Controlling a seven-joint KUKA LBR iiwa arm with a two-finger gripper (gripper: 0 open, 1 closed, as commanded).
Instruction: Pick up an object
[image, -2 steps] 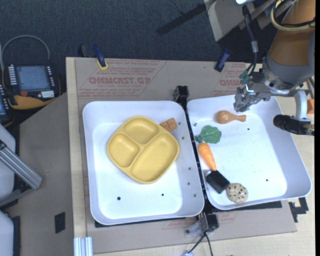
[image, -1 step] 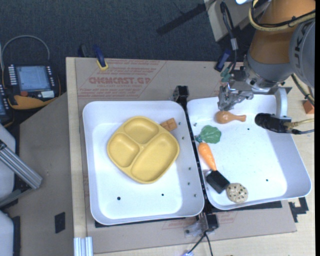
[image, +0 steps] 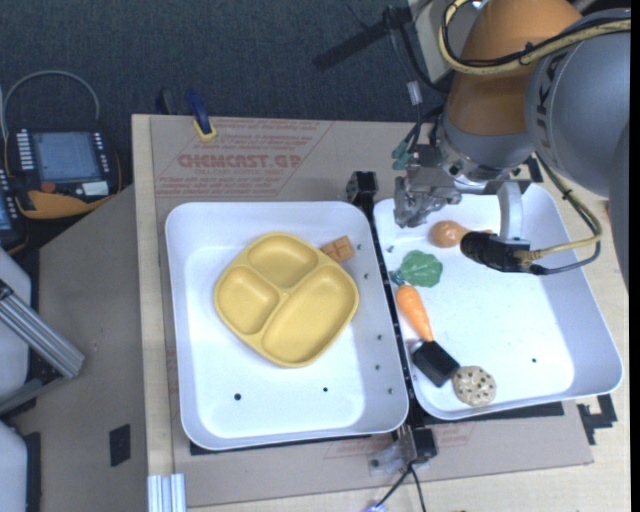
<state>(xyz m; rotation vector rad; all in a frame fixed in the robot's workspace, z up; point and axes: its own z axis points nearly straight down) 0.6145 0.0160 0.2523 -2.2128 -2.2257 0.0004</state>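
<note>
Cookie (image: 473, 384) nearest you, right bin's (image: 560, 360) front edge. Gripper (image: 412, 208) hovers at bin's back-left corner; finger opening can't be told, nothing visibly held.

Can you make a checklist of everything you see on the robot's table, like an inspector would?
Surface: cardboard-topped bench bearing a left bin and a right bin, side by side.
Job's things: right bin holds a carrot, green leafy piece, brown egg-like ball, cookie and black block.
Clutter: yellow divided plate in the left bin, small brown block at its edge.
Grippers: gripper over the right bin's back left corner, nothing seen in it.
Cables: black cable on the arm.
Surroundings: handheld control pendant at left.
</note>
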